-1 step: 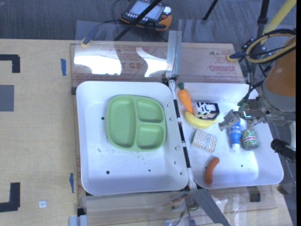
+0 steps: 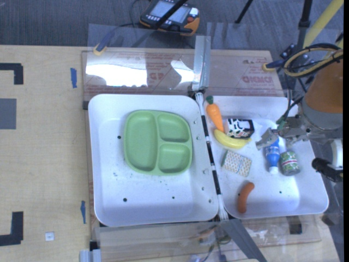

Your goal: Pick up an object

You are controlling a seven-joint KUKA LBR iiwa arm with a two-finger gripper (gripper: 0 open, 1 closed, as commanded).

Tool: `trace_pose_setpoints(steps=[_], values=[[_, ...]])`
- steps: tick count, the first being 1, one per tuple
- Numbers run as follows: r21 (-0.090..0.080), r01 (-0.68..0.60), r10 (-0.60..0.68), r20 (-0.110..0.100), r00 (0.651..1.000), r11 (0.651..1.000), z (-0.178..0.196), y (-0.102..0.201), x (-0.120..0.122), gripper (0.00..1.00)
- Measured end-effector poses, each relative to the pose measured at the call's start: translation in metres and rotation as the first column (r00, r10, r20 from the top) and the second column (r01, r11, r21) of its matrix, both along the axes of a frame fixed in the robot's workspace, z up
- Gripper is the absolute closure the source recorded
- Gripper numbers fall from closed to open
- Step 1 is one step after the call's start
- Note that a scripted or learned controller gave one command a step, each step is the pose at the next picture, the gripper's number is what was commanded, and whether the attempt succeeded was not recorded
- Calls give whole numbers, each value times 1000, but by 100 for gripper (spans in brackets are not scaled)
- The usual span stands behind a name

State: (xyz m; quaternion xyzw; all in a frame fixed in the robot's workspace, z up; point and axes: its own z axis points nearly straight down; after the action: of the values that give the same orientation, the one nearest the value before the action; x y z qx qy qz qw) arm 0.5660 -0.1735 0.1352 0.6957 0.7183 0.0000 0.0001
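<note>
The right bin (image 2: pixel 283 198) holds several small things. An orange carrot (image 2: pixel 215 115) lies at its far left, with a yellow banana (image 2: pixel 231 141) just in front of it. A black and white packet (image 2: pixel 240 127) sits behind the banana. Nearer the front are a tan waffle-patterned square (image 2: pixel 237 163) and a reddish sausage (image 2: pixel 245 196). A blue bottle (image 2: pixel 272 157) and a green can (image 2: pixel 289 162) lie side by side at the right. My gripper (image 2: pixel 271 137) hangs low over the bin, right above the bottle's top end.
The left bin (image 2: pixel 109 190) bears a green divided plate (image 2: pixel 158 142). A ridge (image 2: pixel 210 157) separates the two bins. The arm's orange band (image 2: pixel 327 91) and cables (image 2: pixel 305 59) crowd the right side. A clear panel (image 2: pixel 142 70) stands behind the bins.
</note>
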Motion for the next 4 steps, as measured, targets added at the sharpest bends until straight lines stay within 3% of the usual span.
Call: trace_pose_setpoints(steps=[1, 2, 3, 4], values=[[0, 18, -18, 4, 1000, 1000, -49, -17, -4, 0], [-3, -215, 215, 4, 977, 977, 37, -39, -27, 0], [1, -249, 249, 0, 969, 969, -33, -18, -15, 0], [-1, -244, 244, 4, 970, 970, -22, -20, -15, 100]])
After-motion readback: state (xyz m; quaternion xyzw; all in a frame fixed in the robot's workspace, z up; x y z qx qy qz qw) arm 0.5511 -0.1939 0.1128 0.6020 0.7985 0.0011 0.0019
